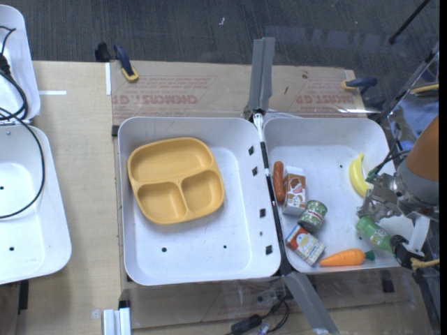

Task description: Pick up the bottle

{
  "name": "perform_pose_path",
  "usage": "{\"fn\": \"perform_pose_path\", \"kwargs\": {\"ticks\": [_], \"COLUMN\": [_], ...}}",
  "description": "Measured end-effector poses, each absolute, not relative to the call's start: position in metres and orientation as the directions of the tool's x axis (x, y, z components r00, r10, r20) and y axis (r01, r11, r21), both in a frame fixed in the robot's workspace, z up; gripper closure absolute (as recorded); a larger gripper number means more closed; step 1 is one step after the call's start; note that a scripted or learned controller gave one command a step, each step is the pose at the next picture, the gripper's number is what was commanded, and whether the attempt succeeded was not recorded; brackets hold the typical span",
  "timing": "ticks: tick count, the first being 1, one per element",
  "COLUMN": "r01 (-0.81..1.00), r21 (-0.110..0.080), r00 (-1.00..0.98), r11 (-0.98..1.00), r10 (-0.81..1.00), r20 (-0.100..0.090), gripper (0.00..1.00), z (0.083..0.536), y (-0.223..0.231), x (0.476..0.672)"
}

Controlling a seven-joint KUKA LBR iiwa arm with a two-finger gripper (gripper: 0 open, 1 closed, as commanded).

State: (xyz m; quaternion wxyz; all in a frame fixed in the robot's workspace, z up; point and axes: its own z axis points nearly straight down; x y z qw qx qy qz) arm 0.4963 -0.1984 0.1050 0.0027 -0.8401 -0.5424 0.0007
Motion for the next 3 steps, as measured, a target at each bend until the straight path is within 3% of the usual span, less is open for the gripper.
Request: {"fn": "perform_pose_path", "kwargs": {"ticks": [1,2,3], "r01": [0.832,0.939,0.939], "r21": [-0.003,-0.002,-0.003], "r00": [0.555,0.344,0.343], "r11": [-0.555,-0.344,-0.343], "r10": [0.832,0.939,0.939], "r20": [-0.002,-0.003,-0.003], "gripper": [1.0,1.0,0.0], "z": [0.202,0.254,0.254], "y": [-0.162,-0.205,-0.205], "x": [0.503,0.506,0.506]}}
